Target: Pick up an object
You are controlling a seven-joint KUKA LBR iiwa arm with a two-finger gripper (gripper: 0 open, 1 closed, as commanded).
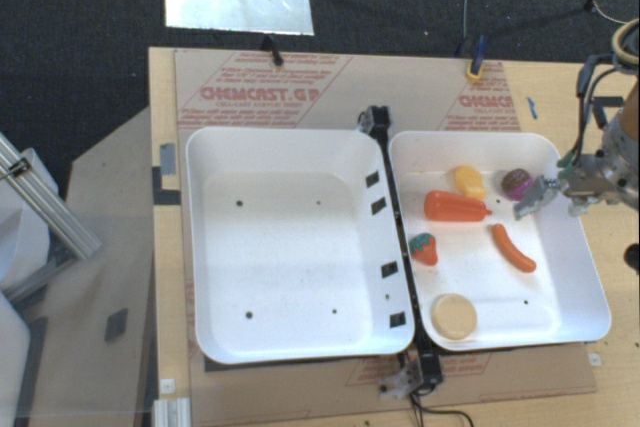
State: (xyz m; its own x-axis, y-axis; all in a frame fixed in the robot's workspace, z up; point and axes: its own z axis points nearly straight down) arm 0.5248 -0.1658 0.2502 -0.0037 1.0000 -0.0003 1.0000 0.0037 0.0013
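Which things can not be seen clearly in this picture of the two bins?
- Pincer: small in the camera view, over the right bin; open or shut is unclear.
- Arm: cut off by the right edge.
- Purple object: too small to identify; beside the pincer, contact uncertain.
- Small red and green item: blurred, kind unclear.

The arm enters from the right edge of the camera view at mid-height. Its wrist section is grey metal, with cabling looped above it near the upper right corner. The tool (532,198) extends leftward from the wrist, roughly level and tilted slightly downward toward its tip. The tip is a grey, angled piece pointing down and to the left. Nothing is visible between the tool's tips at this resolution.
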